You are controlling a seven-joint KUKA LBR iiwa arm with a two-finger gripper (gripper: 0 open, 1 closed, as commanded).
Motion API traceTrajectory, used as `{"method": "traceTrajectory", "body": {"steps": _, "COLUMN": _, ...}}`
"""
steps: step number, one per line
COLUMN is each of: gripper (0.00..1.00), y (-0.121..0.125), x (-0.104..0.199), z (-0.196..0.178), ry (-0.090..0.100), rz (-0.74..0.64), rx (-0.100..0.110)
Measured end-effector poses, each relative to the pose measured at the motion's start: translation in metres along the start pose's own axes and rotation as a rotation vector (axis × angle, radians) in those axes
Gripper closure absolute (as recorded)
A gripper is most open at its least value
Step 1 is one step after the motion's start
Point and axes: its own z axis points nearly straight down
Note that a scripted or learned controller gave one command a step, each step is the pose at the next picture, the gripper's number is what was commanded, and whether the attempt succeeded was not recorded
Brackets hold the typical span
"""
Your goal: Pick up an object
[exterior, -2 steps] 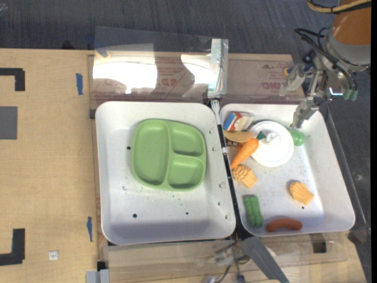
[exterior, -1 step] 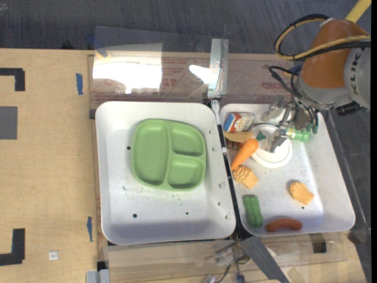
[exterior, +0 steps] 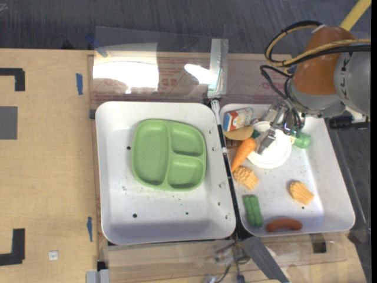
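the hand (exterior: 270, 139) hangs low in the right bin (exterior: 330, 217), over a small white plate (exterior: 277, 154). it is not clear if the hand is wide or narrow, and nothing can be seen held in it.

the thing it may pick is likely the carrot (exterior: 242, 151), which lies just left of the hand, leaning on the plate's edge. a small green thing (exterior: 302, 140) sits just right of the hand. behind the hand on the left are a little carton (exterior: 235, 120) and a brown round piece (exterior: 240, 132).

what could go wrong: the toys sit very close here. the hand could push the carrot away and not grab it. it could also hit the plate, and the plate could slide or tip. the carrot is smooth and thin at one end, so it may slip out.

nearer the front of the right bin, away from the hand, lie a waffle piece (exterior: 245, 177), a yellow corn piece (exterior: 301, 192), a green pickle (exterior: 253, 210) and a red sausage (exterior: 284, 224).

far to the left of the hand, the left bin (exterior: 112, 158) holds a green tray (exterior: 168, 153) with three parts, and nothing is seen in them.
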Motion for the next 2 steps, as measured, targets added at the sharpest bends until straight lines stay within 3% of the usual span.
{"method": "traceTrajectory", "body": {"steps": 1, "gripper": 0.0, "y": -0.011, "x": 0.016, "z": 0.001, "ry": -0.035, "rz": 0.279, "rx": -0.018}}
{"method": "traceTrajectory", "body": {"steps": 2, "gripper": 0.0, "y": 0.009, "x": 0.015, "z": 0.001, "ry": -0.027, "rz": 0.21, "rx": 0.003}}
